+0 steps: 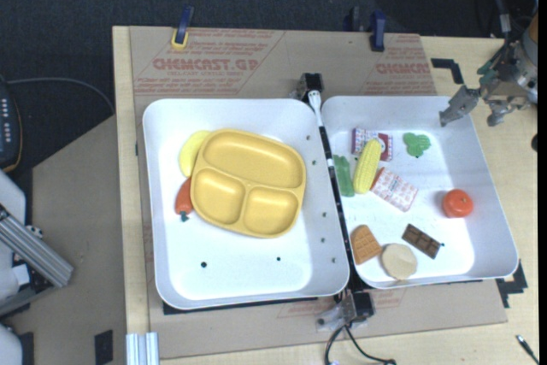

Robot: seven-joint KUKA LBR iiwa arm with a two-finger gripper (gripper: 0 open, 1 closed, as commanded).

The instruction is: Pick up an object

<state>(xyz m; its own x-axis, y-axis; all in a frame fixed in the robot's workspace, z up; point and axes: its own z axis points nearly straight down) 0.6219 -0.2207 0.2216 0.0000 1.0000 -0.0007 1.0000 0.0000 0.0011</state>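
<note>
The gripper (477,105) hangs with fingers spread wide and nothing between them at the far right rim of the right bin (496,184). Nearest it in that bin lie a green toy (416,144) and an orange tomato (457,203); either wants a centred, vertical descent, clear of neighbours.

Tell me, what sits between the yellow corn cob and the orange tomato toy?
In the camera view, a pink-and-white wrapped packet lies between the yellow corn cob and the round orange tomato toy.
</note>
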